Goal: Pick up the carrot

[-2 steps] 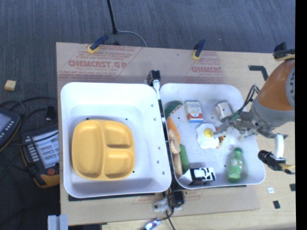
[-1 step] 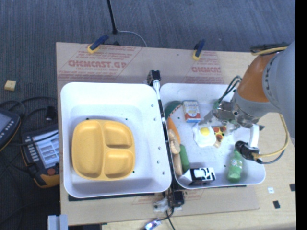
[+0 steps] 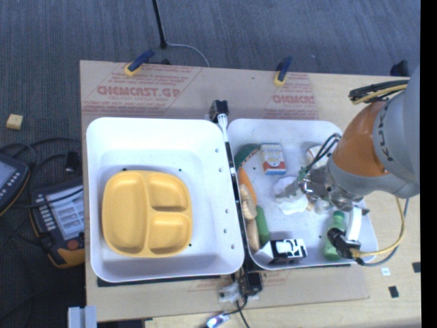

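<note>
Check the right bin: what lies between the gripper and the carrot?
In the camera view, mostly bare white bin floor separates the gripper from the carrot at the right bin's left wall; a small carton sits just above that stretch.

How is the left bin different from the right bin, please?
The left bin holds one thing, a yellow divided plate; the right bin holds many small things, among them a carrot along its left wall and a small carton. The arm's hand is over the right bin, not the left bin. Both are shallow, white and side by side.
</note>
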